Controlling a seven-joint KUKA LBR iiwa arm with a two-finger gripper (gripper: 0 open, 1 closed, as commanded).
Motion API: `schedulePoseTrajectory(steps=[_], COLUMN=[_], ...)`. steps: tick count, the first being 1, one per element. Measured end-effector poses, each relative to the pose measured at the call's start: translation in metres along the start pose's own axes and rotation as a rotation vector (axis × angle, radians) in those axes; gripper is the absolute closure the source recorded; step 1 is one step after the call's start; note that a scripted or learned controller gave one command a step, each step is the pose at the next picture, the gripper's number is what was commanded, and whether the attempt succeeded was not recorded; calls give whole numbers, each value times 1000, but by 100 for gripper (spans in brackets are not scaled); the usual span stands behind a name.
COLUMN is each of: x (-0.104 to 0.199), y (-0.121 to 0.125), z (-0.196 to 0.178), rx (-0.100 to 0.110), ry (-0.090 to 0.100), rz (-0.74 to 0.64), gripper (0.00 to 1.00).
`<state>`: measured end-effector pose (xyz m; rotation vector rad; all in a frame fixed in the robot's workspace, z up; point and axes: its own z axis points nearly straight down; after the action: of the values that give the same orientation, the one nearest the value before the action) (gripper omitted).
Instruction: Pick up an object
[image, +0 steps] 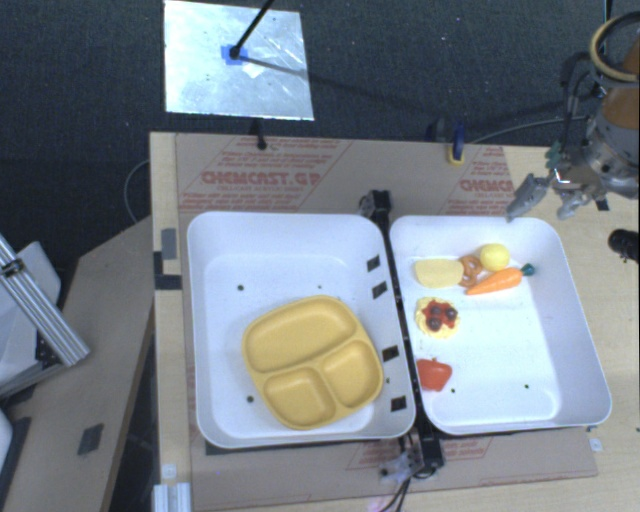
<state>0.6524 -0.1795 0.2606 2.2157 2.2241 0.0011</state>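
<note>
Currently the gripper (543, 197) is hovering spread and empty over the right bin's (575, 330) far corner; the carrot (493, 282) is lying nearest, below-left, long axis roughly crosswise

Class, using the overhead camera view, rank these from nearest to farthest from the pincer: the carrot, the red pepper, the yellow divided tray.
Pincer sits above the right bin's far corner.
1. Carrot, right bin, far end.
2. Red pepper, right bin, near-left.
3. Yellow divided tray, left bin.

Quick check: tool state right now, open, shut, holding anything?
Tool: open, nothing between its fingers; it sits above the far right corner of the right bin, apart from the carrot and other items.
</note>
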Motion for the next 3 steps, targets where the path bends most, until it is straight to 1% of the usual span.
schedulePoseTrajectory(steps=[1,2,3], x=[3,-2,-2], y=[4,9,11], z=[61,120,169], rx=[4,4,-5], ry=[1,1,-2], rz=[-2,0,-1], gripper=[0,0,0])
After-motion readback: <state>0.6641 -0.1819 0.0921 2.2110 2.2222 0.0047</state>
